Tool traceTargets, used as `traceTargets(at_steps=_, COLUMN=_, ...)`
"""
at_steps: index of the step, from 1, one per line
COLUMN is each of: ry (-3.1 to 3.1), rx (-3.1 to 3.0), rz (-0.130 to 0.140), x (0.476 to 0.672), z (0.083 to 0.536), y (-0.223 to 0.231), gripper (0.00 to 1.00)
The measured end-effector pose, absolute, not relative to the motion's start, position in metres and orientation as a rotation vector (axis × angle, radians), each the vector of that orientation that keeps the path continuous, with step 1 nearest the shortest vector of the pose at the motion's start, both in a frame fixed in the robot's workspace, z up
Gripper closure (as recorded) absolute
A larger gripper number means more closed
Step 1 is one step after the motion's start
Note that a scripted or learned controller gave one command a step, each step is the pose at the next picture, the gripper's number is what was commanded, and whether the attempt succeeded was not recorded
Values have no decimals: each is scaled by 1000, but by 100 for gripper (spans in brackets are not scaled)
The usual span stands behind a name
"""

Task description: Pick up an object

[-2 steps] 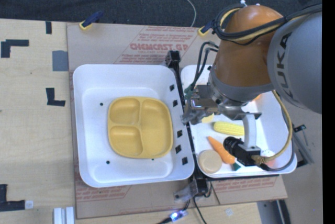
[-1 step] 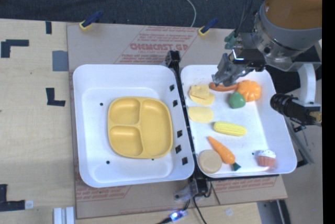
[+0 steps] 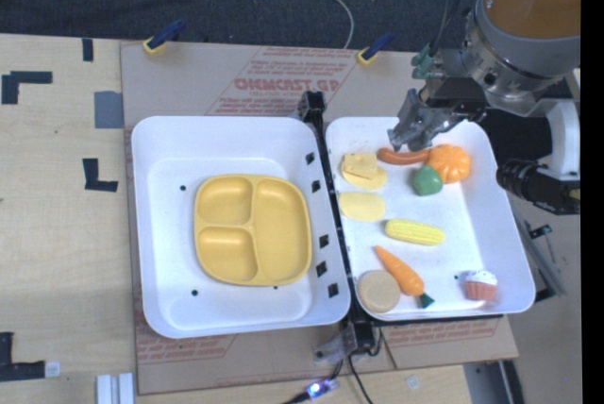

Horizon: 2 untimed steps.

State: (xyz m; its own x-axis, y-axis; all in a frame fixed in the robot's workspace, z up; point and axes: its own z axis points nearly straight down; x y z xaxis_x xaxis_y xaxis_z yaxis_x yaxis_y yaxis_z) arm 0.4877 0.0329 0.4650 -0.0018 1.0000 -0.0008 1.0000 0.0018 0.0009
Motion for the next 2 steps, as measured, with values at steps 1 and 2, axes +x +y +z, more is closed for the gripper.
traceTargets(at_steps=1, ry=2227, rx=2214, rz=4, x=484, z=505, y=85, gripper=100)
traceTargets(at_steps=2, ry=2221, rx=2228, rz=-12, x=483, z=434, y=53, gripper=100)
